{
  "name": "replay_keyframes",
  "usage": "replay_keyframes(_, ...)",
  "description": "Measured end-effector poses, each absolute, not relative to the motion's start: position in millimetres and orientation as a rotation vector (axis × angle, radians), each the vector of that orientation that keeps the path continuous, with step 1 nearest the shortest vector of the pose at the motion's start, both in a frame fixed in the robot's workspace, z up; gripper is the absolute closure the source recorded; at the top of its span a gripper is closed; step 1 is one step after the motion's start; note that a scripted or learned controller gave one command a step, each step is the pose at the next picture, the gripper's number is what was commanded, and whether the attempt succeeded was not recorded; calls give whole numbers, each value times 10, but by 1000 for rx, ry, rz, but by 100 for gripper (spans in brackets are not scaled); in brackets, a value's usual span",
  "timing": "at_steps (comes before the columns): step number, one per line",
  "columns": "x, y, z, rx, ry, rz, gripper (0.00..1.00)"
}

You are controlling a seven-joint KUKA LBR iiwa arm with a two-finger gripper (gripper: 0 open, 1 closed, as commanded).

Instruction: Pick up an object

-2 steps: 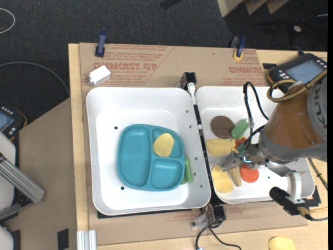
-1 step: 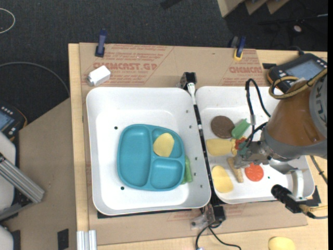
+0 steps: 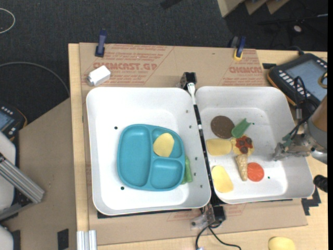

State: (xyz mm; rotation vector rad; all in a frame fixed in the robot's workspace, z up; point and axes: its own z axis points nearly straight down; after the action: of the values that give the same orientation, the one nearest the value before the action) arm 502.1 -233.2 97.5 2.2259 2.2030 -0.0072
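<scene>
Beside the tomato (image 3: 255,172), cone (image 3: 242,166) upright in view, tip down.

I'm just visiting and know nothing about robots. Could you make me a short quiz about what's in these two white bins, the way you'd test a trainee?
1. True or false: the pale yellow oval piece lies in a compartment of the turquoise divided plastic tray in the left white bin.
2. Which item lies nearest the two-finger gripper? A) round brown disc B) round orange-red toy C) green leaf-shaped toy
3. Fill in: the toys cluster in the ___ half of the right white bin.

Key: 1 true; 2 B; 3 left, the side by the divider between the bins.
</scene>
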Motion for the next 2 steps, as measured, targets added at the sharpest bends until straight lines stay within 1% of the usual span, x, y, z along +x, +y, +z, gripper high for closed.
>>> replay_keyframes(1,4798,-2251,2163,2215,2213,5,100)
replay_keyframes(2,4857,-1074,3442,2197,2229,21,100)
